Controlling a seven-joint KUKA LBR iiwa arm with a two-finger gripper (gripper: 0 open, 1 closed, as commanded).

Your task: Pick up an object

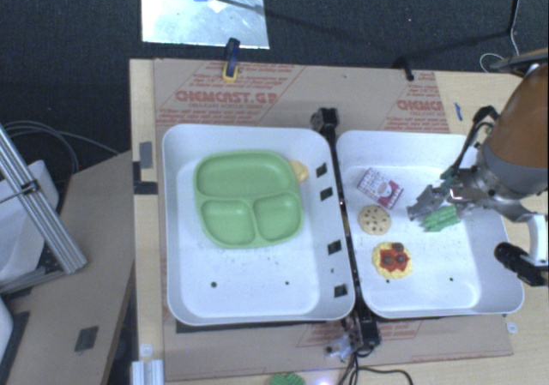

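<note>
2 white bins, 1 green tray, 4 toy foods

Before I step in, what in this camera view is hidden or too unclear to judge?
- Gripper: too small and blurred to judge finger state or any contact with the green object.
- Green object: partly hidden by the gripper; identity unclear.
- Yellow item: mostly hidden behind the green tray.
- Arm: cut off by the right edge.
- Small packet: print too small to read.

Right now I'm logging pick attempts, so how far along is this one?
Done: the gripper has reached into the right bin and sits low, right beside the green toy. In hand: nothing visibly held. Left: gripping and lifting. The cookie, pizza slice and pink packet lie untouched.
</note>
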